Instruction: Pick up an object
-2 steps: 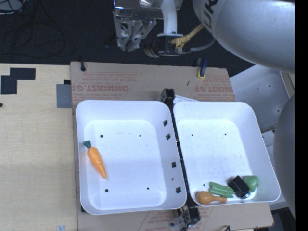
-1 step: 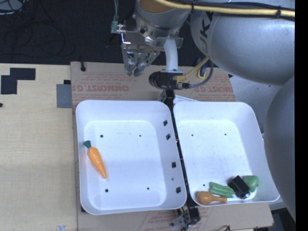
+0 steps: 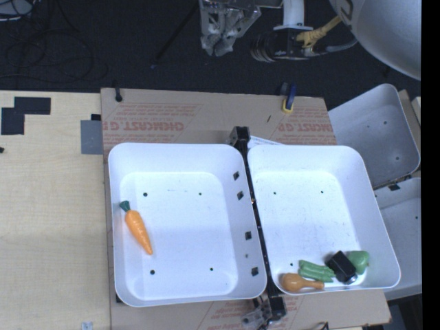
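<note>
The arm (image 3: 385,19) is cut off by the top edge at about 1 o'clock. The pincer (image 3: 221,29), near 12 o'clock, is too blurred for its fingers to be made out. Part of the light green object (image 3: 358,259) is hidden behind the black block (image 3: 342,266) at 5 o'clock.

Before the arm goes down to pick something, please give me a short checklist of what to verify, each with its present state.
1. Gripper raised above the bins: ok.
2. Finger state: cannot tell.
3. Carrot lies alone in the left bin, free on all sides: ok.
4. Black block in the right bin free of neighbours: not ok, it touches the green pieces.
5. Orange piece away from the wall: not ok, it lies at the near edge.
</note>
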Tool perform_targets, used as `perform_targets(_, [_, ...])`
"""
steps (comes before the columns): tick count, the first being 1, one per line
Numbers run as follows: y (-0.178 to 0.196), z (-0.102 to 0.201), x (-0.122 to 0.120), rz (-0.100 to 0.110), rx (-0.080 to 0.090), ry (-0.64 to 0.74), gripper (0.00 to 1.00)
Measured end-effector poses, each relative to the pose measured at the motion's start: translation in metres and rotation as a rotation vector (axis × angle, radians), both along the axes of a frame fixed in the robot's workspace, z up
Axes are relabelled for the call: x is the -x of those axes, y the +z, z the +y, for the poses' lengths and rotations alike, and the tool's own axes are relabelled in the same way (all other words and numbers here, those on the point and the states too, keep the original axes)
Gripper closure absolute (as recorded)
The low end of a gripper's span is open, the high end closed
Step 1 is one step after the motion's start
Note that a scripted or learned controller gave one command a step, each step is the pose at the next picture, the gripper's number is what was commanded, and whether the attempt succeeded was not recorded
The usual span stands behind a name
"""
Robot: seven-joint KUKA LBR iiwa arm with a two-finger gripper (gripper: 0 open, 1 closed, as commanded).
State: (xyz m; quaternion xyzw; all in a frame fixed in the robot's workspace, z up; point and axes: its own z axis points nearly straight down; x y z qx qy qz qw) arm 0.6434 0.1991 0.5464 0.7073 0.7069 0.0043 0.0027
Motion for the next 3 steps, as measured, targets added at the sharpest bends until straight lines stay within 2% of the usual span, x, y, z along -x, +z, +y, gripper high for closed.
perform_targets(1, [-0.13, 0.041, 0.001, 0.026, 0.007, 0.004, 1.0])
perform_targets(2, [-0.005, 0.034, 0.0, 0.003, 0.0, 0.005, 1.0])
perform_targets(3, [-0.086, -0.038, 0.0, 0.022, 0.007, -0.005, 1.0])
